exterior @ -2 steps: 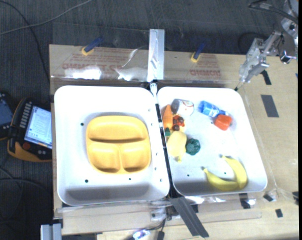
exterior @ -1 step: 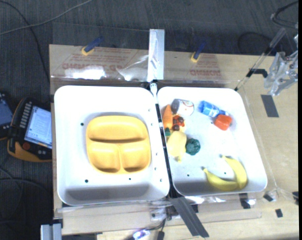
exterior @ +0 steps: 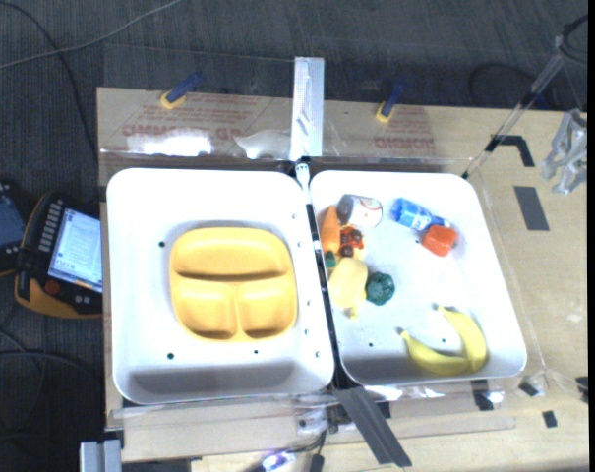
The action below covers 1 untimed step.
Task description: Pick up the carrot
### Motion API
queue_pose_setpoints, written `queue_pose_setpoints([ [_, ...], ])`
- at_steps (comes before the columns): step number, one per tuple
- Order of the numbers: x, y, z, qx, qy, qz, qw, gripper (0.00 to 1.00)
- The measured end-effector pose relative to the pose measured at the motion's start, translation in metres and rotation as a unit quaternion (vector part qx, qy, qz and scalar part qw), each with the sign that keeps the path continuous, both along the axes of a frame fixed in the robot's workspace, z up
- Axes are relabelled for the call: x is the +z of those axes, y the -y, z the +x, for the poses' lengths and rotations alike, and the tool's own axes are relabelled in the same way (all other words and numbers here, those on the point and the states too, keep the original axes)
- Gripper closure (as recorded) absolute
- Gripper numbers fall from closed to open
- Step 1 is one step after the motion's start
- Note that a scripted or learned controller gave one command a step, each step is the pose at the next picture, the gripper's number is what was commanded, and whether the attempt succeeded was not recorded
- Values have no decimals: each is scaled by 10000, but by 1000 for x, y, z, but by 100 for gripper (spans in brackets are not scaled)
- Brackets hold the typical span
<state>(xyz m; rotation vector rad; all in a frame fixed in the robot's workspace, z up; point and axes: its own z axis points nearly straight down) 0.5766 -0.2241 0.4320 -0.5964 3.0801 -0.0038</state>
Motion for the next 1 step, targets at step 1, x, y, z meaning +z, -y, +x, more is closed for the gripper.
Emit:
queue_pose_setpoints([
  [1, 3, -2, 16, 1814, 4, 3, 9834, 100],
])
